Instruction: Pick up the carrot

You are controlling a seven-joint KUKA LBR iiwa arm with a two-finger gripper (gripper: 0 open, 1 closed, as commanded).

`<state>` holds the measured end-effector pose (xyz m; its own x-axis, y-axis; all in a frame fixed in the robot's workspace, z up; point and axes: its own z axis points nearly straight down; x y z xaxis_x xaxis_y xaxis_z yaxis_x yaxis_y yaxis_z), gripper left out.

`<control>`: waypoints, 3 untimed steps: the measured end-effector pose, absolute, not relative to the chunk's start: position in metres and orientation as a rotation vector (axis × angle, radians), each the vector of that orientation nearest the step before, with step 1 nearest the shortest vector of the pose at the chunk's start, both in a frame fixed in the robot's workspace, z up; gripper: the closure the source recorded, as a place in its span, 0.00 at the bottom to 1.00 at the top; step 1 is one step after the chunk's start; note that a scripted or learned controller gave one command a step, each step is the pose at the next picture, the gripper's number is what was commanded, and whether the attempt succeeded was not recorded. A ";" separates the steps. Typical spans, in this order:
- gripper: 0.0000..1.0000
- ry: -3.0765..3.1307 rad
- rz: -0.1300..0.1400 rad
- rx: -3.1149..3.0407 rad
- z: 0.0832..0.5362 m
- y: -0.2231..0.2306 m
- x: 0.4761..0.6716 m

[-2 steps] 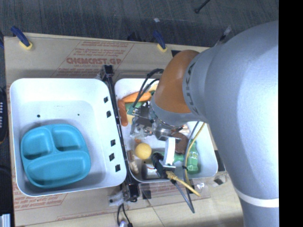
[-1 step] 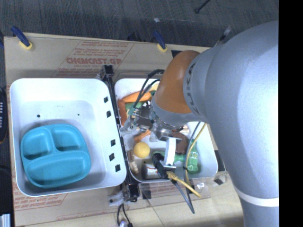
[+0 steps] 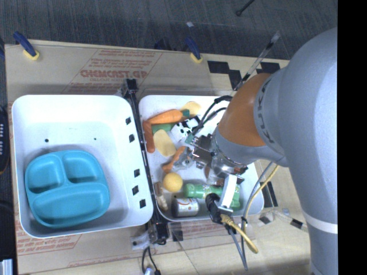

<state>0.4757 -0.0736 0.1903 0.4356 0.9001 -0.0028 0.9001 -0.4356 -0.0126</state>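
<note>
The carrot [image 3: 166, 117], orange with a green stub at its right end, lies near the far edge of the right bin [image 3: 150, 103]. It rests free among other food items. My gripper [image 3: 192, 152] hangs over the middle of the same bin, below and to the right of the carrot and apart from it. A small orange piece [image 3: 174, 158] lies right at the gripper's tip. The grey arm with its orange band [image 3: 243, 119] covers the right half of the bin.
Around the gripper in the right bin lie a reddish-orange stick [image 3: 149, 136], a pale yellow piece [image 3: 164, 144], a lemon [image 3: 172, 182], a green bottle [image 3: 198, 191] and a can [image 3: 186, 206]. The left bin [image 3: 34, 113] holds a blue divided plate [image 3: 67, 185].
</note>
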 end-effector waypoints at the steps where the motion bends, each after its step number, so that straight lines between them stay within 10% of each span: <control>1: 0.00 -1.487 0.004 -2.758 0.091 -0.103 0.492; 2: 1.00 -1.498 0.002 -2.744 0.102 -0.102 0.494; 3: 0.00 -1.499 0.002 -2.744 0.102 -0.102 0.494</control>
